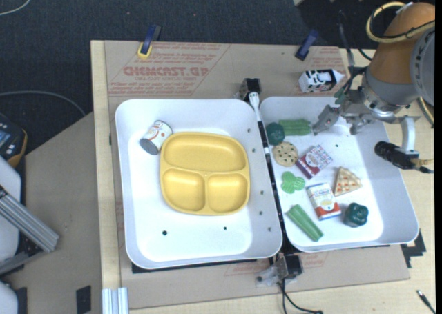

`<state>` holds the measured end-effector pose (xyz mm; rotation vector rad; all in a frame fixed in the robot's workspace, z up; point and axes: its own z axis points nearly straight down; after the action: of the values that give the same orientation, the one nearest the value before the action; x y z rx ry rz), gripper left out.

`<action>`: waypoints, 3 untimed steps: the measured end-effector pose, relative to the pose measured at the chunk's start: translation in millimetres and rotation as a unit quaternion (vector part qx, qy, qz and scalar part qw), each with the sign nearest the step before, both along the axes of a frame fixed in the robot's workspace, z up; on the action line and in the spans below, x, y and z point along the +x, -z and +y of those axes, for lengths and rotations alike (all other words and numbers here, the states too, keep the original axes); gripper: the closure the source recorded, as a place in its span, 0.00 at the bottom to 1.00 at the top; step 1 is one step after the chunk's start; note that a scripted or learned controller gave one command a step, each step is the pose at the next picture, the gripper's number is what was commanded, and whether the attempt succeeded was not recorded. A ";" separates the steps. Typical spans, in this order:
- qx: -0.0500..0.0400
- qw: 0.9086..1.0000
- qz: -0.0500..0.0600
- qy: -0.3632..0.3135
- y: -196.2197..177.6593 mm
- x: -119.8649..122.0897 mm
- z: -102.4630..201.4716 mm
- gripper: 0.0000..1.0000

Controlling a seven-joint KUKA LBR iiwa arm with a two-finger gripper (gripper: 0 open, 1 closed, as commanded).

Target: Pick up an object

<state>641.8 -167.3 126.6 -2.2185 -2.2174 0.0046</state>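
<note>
My gripper (341, 120) hangs over the far part of the right bin (400, 199), open, with nothing between its fingers. Several small toys lie in that bin below it: a green piece (295, 127) and a dark green round piece (275, 132) at the far left, a cookie (284, 154), a red packet (314, 160), a pizza slice (347, 183), a light green piece (292, 183), a red and white carton (323, 201), a green stick (304, 222) and a dark green pepper (355, 214).
The left bin (131, 188) holds a yellow divided plate (204, 172) and a small can (155, 136) lying at its far left. A black and white toy (320, 80) sits on the bench behind the right bin.
</note>
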 end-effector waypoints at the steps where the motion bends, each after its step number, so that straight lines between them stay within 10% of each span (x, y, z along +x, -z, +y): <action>1: 0.000 1.000 0.000 -0.001 44.3 -0.4 1.0 0.00; 2: -0.001 1.000 -0.003 0.000 30.5 1.0 0.6 1.00; 3: -0.002 1.000 -0.007 0.000 -33.4 -1.6 -1.9 1.00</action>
<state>640.1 -169.2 160.0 -2.2285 -2.2258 -0.0062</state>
